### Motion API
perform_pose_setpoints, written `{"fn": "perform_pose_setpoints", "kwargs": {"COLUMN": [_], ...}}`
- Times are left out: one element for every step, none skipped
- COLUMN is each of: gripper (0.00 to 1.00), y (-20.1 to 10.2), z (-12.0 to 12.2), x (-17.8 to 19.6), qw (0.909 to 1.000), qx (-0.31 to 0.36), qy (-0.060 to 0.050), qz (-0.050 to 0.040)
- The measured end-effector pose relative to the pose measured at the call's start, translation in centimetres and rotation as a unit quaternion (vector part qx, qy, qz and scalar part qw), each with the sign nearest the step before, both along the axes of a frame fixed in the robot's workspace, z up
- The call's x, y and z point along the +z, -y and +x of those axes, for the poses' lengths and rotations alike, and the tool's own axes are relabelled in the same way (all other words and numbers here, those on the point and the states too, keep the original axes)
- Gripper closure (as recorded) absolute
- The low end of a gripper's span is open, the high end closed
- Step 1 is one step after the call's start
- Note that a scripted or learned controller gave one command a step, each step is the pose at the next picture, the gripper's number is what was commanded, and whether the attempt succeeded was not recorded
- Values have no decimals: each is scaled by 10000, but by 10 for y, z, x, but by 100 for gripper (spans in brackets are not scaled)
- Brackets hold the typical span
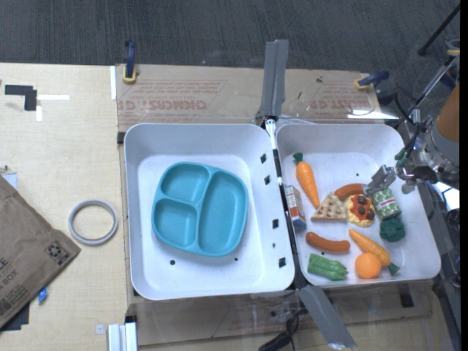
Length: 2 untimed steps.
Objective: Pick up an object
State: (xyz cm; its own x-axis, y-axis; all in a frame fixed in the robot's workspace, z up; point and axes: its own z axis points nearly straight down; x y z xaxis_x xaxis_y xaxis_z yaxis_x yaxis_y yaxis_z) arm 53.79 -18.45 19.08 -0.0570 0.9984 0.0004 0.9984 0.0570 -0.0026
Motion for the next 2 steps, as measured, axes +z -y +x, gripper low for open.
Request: {"fn": "perform_pose_setpoints", "kwargs": {"gripper": [0,0], "y": [-23,-27], "z": [8,-16], "x": [-89,-79], "qw": [9998,9886], "qx": [216,-1507], "qy": [15,-2], "qz": [-3,0]}}
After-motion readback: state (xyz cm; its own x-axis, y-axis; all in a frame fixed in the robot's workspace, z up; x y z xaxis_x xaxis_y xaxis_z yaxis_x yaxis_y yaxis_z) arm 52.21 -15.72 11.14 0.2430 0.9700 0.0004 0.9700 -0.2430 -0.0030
